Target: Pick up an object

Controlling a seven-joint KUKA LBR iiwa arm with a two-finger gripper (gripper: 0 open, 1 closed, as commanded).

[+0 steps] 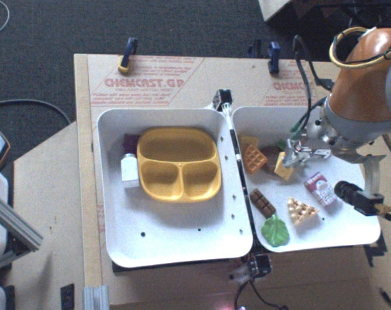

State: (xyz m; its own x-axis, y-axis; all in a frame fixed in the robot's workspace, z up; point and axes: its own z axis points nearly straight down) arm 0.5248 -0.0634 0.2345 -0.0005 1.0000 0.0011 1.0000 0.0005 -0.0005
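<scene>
Left bin [111, 234]: white, holding a mustard-yellow divided tray [179, 163], a white bottle [130, 170] and a dark maroon item [131, 141]. Right bin [350, 231]: white, holding an orange-tan waffle [253, 158] with grid pattern, a pale yellow wedge [284, 167], a brown chocolate bar [262, 203] in squares, a green leaf [275, 230], a tan dotted triangle [300, 210], and a red-and-white carton [320, 189]. Bench board [86, 173]: beige with faded red lettering. Arm [363, 82]: orange and grey.

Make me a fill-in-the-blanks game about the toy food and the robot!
1. The yellow divided plate lies in the ____ bin.
2. The green leaf lies in the ____ bin.
3. The band above the robot's wrist is ____.
4. The tool is above the ____ bin.

Missing words: left; right; orange; right
</scene>
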